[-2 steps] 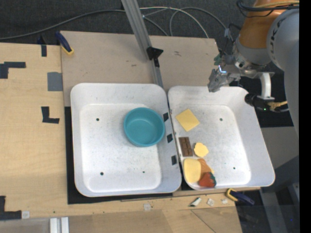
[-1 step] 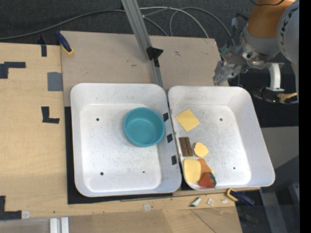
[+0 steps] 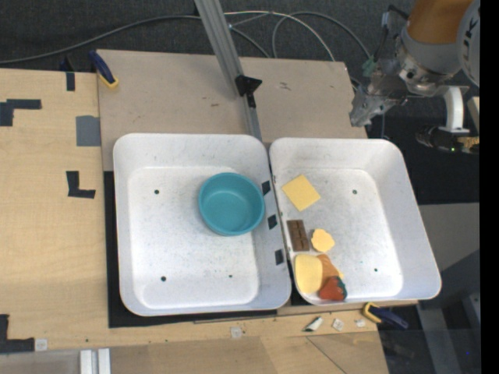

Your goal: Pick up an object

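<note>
The end effector (image 3: 366, 109) hangs above the table (image 3: 179, 92), just beyond the far right corner of the right bin (image 3: 390, 162); whether it is clenched or released cannot be told. Inside that bin, along its left wall, lie a yellow square (image 3: 301, 192), a brown block (image 3: 296, 233), a small yellow round piece (image 3: 323, 241), a pale yellow piece (image 3: 308, 273) and a red and orange item (image 3: 333, 285). A teal bowl (image 3: 230, 202) sits upright in the left bin (image 3: 140, 209).
</note>
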Controlling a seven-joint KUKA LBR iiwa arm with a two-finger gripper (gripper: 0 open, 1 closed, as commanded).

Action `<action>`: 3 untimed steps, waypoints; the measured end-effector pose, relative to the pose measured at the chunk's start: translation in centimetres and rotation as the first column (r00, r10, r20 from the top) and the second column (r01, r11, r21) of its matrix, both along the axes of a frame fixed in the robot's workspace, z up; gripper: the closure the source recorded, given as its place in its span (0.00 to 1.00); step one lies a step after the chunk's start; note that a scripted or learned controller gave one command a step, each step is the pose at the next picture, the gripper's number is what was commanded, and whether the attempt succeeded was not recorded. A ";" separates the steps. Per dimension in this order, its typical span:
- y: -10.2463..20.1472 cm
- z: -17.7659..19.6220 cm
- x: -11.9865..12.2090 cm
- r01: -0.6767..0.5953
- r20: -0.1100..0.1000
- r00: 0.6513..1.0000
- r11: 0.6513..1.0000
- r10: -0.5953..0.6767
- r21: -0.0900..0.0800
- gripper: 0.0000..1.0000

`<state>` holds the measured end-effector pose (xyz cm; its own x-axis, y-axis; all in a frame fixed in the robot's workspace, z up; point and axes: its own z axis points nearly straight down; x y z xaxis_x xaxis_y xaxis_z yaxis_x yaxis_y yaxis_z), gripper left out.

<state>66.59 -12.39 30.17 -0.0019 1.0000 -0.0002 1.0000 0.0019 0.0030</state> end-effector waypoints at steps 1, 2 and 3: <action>4.5 -2.1 -3.2 -0.002 -0.007 1.000 1.000 0.002 0.001 1.00; 8.9 -2.1 -5.9 -0.003 -0.006 1.000 1.000 0.003 0.001 1.00; 14.0 -2.7 -9.1 -0.004 -0.007 1.000 1.000 0.004 0.002 1.00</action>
